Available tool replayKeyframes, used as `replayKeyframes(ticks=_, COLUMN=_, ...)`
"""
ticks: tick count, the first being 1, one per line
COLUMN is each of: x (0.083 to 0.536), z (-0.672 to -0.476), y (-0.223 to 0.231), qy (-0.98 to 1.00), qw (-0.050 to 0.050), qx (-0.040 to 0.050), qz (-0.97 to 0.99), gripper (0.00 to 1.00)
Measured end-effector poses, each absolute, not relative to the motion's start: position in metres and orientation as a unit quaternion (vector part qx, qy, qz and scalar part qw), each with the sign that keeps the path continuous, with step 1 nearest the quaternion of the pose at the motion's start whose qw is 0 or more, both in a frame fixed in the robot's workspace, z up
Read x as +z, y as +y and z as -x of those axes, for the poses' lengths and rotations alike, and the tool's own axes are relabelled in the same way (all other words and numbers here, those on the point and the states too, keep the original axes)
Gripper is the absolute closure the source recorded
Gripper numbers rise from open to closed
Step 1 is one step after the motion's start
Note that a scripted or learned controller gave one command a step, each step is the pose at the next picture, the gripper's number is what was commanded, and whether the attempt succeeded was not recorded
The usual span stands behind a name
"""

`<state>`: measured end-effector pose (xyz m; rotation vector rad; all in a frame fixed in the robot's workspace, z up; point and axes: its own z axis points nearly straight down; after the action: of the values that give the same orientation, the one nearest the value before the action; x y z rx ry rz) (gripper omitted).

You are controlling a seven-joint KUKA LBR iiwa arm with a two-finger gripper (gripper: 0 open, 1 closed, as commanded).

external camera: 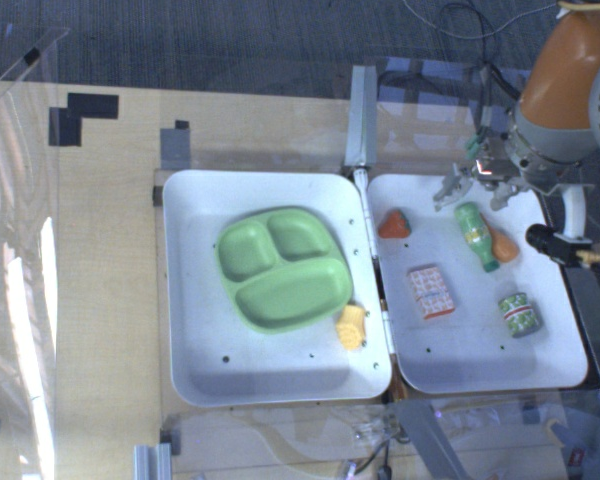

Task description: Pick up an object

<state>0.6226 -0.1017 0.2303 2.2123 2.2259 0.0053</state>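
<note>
My gripper [476,194] hangs over the far side of the right bin [480,368], open, its two grey fingers spread wide with nothing between them. Just in front of it lies a green bottle [475,234], its far end close under the fingertips. An orange carrot-like piece [503,246] rests against the bottle's right side. A red piece [394,225] sits near the bin's left wall. A pink patterned box [431,291] lies mid-bin, and a green and white can [519,314] sits at the right.
The left bin [195,358] holds a green divided plate [280,268] and a small yellow piece [351,326] by its right wall. A metal divider post [359,118] stands between the bins at the back. Cables run behind the arm.
</note>
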Motion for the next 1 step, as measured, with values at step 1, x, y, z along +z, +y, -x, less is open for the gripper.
replayKeyframes(ticks=1, x=0.0934, z=-0.6537, y=-0.1524, qy=0.674, qw=0.003, qx=0.0018, qz=-0.739, gripper=0.00)
